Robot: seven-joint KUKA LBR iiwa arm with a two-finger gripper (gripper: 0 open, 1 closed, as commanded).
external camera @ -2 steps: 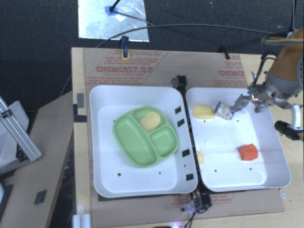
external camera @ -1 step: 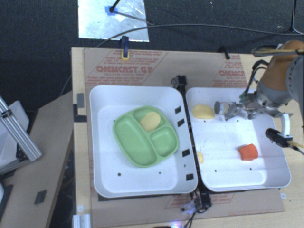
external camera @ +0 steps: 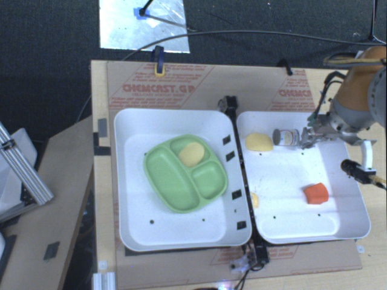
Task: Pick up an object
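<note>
At the right bin's (external camera: pixel 357 222) far edge — my tool (external camera: pixel 307 138) | grip state: cannot tell | small jar (external camera: pixel 285 138) just left of it, long axis left-right — lying toward the tool.

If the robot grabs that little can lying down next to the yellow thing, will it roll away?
Probably. The can is round and lies on its side on the smooth bin floor, so a nudge could roll it. It looks stiff, so it likely won't squash.

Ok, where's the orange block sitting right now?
The orange block lies in the right bin, toward its near right part, apart from the yellow object and small jar at the far side.
</note>
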